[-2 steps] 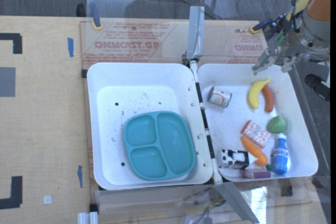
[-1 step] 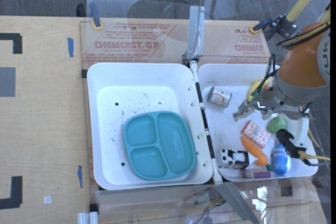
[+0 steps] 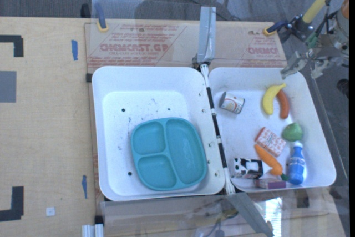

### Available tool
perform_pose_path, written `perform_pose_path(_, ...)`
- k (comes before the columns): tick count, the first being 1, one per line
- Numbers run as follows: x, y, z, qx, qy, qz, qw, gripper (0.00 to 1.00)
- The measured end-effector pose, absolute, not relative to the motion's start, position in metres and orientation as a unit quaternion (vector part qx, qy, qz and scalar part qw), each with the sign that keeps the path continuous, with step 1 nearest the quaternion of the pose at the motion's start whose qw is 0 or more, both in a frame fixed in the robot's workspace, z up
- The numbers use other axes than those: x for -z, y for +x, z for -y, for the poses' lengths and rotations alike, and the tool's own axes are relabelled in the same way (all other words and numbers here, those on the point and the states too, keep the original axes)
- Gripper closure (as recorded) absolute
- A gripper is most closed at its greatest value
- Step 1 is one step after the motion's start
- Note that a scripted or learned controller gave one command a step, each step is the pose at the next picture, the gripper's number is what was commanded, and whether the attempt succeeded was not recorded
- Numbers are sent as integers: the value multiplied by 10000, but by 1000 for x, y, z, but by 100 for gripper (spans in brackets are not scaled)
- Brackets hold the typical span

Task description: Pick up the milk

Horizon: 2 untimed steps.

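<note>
The milk [image 3: 248, 167] is a small carton with black and white cow patches. It lies on its side in the front left corner of the right bin [image 3: 316, 114]. My gripper [image 3: 300, 63] hovers at the bin's far right corner, above the rim and well away from the milk. Nothing shows between its fingers.
The right bin also holds a small can [image 3: 231, 103], a banana [image 3: 270, 99], an orange sausage [image 3: 283, 104], a green fruit [image 3: 293, 131], a red and white box [image 3: 270, 141], a carrot [image 3: 269, 159] and a blue bottle [image 3: 297, 164]. A teal divided plate [image 3: 168, 154] lies in the left bin [image 3: 111, 91].
</note>
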State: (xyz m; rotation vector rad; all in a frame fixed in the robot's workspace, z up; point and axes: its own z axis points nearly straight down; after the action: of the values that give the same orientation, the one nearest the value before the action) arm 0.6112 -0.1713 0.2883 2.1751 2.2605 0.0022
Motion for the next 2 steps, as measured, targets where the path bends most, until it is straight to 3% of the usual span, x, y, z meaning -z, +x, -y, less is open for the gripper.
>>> perform_pose_path(1, -175, 577, 118, 0, 7048, -7094, 1, 0)
perform_pose_path(2, -90, 555, 98, -11, 6454, -7639, 15, 0)
